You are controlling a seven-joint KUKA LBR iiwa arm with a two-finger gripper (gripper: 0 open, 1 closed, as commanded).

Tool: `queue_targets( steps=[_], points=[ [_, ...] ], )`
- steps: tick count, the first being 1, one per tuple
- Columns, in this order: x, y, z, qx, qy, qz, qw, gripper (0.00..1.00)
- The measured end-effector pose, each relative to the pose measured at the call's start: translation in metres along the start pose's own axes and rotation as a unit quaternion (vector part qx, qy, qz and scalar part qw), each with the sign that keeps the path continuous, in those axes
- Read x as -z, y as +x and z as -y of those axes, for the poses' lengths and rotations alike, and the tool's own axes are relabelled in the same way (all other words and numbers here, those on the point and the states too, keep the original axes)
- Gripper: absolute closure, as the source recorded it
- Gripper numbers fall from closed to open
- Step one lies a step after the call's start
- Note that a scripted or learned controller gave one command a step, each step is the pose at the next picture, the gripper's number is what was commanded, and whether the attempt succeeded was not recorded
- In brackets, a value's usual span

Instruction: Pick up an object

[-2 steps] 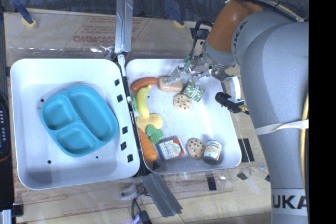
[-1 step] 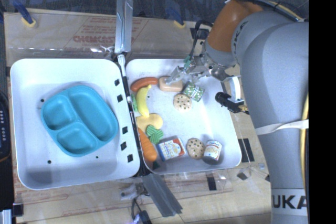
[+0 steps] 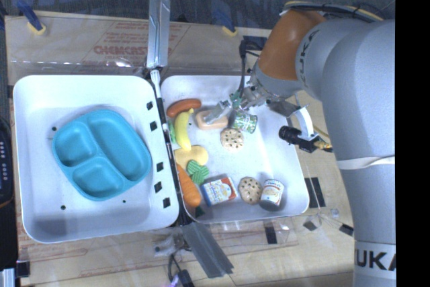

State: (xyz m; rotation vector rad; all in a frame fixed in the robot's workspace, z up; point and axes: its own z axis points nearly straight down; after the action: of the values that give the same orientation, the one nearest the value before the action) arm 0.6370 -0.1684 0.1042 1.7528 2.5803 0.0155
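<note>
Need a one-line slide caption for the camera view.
KUKA arm's gripper low in the right bin among toy food, near a cookie; blue divided tray in the left bin.

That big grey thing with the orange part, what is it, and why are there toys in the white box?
It is a robot arm, and a computer program moves it. One camera looks down on the bench from above, and the arm reaches in from the right side of the picture. At its tip is a pincer for picking things up. It is down in the right bin, right by a small green can and a tan piece of toy food. I cannot tell if it holds anything. That bin has pretend food: a banana, a carrot, two cookies and a little tin. The left bin holds a blue plate with sections.
</note>
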Motion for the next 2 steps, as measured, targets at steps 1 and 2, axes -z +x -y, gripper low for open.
queue_targets(
  steps=[1, 2],
  points=[
    [0.0, 0.0, 0.0, 0.0, 0.0, 0.0, 1.0, 0.0],
    [-0.001, 0.005, -0.028, 0.167, 0.003, -0.001, 0.9859, 0.0]
  ],
)
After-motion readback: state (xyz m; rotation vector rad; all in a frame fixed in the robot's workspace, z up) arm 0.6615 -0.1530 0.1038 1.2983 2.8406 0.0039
